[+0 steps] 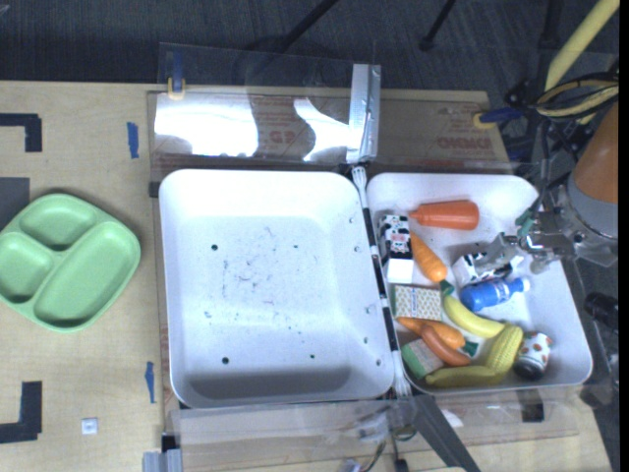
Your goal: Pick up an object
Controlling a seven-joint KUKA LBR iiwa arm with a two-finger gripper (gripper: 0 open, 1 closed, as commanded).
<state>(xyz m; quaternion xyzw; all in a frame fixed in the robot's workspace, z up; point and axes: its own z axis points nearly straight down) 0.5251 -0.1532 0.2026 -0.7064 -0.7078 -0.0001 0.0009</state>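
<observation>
With the left bin (260, 283) at frame centre bare, the toys, a carrot (445, 214) and a banana (470, 320) among them, lie unlifted in the right bin (570, 347), where the gripper (511, 249) hovers, its state unclear.

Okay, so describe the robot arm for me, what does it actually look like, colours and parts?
The arm enters at the right edge, with an orange band and grey casing below it. At its end is a metallic gripper, a cluster of silver-grey and dark parts with small teal-green accents, over the right bin. Yellow and dark cables loop behind it.
</observation>
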